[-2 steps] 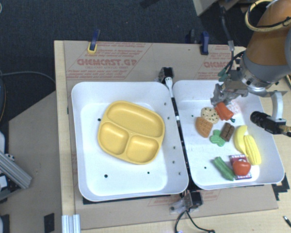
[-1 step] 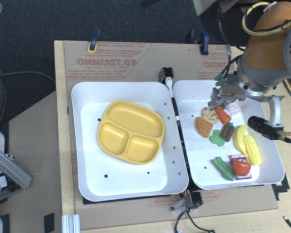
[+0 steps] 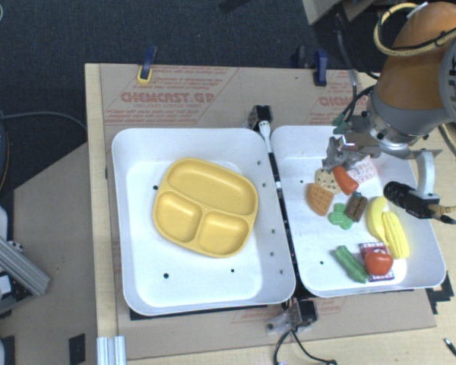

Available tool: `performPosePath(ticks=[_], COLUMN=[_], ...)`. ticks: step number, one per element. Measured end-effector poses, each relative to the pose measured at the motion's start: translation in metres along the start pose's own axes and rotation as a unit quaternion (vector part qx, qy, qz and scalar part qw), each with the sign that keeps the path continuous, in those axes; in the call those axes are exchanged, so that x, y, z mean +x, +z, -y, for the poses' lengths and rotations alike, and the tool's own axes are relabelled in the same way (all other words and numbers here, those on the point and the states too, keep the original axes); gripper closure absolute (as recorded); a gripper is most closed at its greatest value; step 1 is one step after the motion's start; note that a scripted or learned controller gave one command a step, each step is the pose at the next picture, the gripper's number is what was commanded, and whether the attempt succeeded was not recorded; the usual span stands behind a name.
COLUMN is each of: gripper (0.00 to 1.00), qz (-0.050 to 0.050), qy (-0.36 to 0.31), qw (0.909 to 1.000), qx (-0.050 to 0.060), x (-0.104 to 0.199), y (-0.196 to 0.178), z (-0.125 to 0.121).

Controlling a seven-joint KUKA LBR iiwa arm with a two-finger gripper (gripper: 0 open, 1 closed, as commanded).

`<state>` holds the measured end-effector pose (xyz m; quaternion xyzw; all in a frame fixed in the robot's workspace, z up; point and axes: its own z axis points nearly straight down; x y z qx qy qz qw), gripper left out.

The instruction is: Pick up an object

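Arm reaches in from the right; the claw [image 3: 342, 157] sits low over the far part of the right-hand shallow white plastic bin [image 3: 308, 276]. Claw state: cannot tell, since the wrist body hides the tips from this angle.

Candidate objects, all in the right bin:
- small orange-red oblong toy piece [image 3: 345, 179], directly at the claw, lying partly on a pale printed card [image 3: 364, 170]. Likeliest target, by my reading.
- tan waffle-patterned toy cone [image 3: 319, 198], just near-left of the red piece, with a small cream cube with dark dots [image 3: 324, 179] touching its far edge.
- dark brown block [image 3: 356, 205] and a small green knobbly toy [image 3: 340, 218], touching each other.
- yellow plastic banana [image 3: 387, 226], toward the right wall.
- green pod-shaped toy [image 3: 350, 264] and red tomato toy [image 3: 378, 261], nearest the camera.

Left-hand white bin [image 3: 129, 204] holds a yellow three-compartment plastic plate [image 3: 205, 206]. Both bins rest on a cardboard-covered worktop [image 3: 182, 90].

Risks, judged from the layout:
- Far cluster is tight; closing on the red piece may also catch the cube or the card, giving a double grab or a slip.
- Red piece is small and rounded; an off-centre pinch could squirt it sideways into the cone.
- No object visibly gripped, so no grasp is confirmed.
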<state>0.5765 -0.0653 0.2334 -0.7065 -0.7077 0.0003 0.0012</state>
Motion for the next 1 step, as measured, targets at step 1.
performPosePath(ticks=[1], gripper=[1.0], qz=[0.001], qy=[0.002], qw=[1.0], qx=[0.0], x=[-0.0153], y=[0.0126], z=[0.0035])
